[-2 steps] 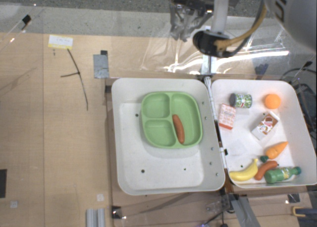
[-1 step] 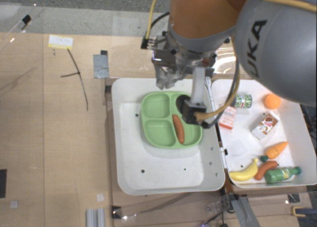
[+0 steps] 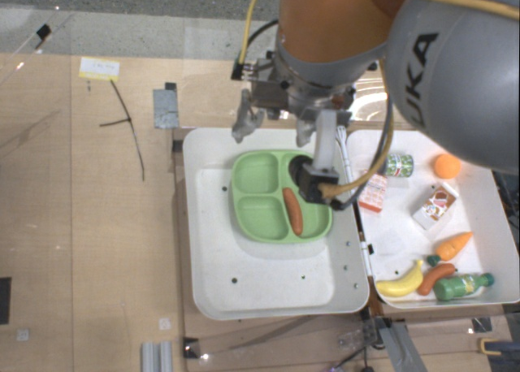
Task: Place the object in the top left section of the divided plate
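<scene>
Wooden bench, left white bin: green divided plate, sausage in its 3 o'clock section; gripper at plate's 12 o'clock, jaws spread, holding nothing; top-left placement seemingly outstanding

Grey arm angled downward, hand fingers spread apart

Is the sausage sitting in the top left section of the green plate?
No, the sausage lies in the long right-hand section of the green plate, not in its top left one.
</scene>
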`<state>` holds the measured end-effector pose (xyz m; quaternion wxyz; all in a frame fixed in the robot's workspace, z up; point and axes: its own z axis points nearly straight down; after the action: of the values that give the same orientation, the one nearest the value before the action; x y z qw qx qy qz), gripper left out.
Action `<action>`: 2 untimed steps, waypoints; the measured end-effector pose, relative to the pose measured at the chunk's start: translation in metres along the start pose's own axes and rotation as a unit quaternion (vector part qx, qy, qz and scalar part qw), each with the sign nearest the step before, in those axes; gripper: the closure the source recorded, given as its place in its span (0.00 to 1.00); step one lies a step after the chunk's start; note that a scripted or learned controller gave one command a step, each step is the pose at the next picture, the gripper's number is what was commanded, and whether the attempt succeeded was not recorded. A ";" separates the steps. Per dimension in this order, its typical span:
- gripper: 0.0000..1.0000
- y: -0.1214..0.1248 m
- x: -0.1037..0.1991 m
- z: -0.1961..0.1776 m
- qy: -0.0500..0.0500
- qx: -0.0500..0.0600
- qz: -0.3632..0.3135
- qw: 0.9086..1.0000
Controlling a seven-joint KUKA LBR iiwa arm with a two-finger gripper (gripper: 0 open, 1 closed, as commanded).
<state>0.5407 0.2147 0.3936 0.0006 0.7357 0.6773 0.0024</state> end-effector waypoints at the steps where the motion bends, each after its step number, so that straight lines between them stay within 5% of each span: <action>1: 0.00 -0.008 -0.001 -0.150 0.002 -0.002 0.182 0.983; 2: 0.00 -0.081 -0.022 -0.150 0.002 -0.002 0.049 0.999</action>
<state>0.4576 0.1990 0.5436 0.0006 0.7681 0.6403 0.0046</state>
